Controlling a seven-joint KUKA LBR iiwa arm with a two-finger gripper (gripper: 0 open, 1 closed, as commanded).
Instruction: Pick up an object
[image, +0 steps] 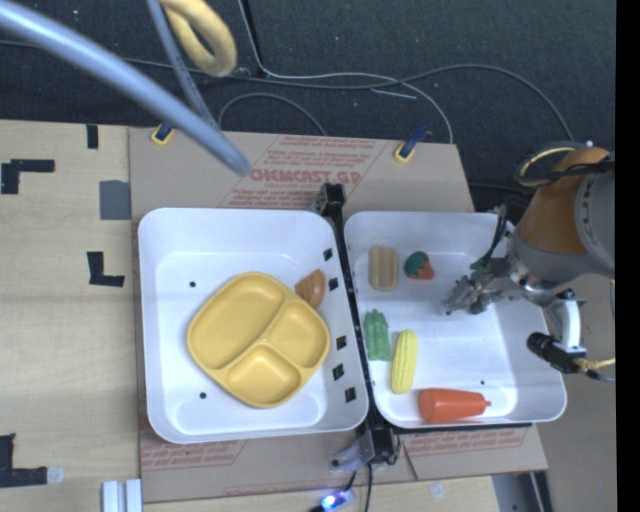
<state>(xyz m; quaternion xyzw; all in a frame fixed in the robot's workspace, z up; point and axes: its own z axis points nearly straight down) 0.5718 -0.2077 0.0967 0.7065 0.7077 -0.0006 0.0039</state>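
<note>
Bins sit side by side on the table: the left bin (160, 300) carries a yellow divided plate (258, 338), the right bin (520, 400) toy food. End effector (468, 293) hovers low over the right bin's bare floor, grasp state unclear. Orange carrot (452, 404), corn cob (403, 361) and green vegetable (377, 335) lie to its left and below it; the strawberry (418, 265) sits just beside it.
</note>
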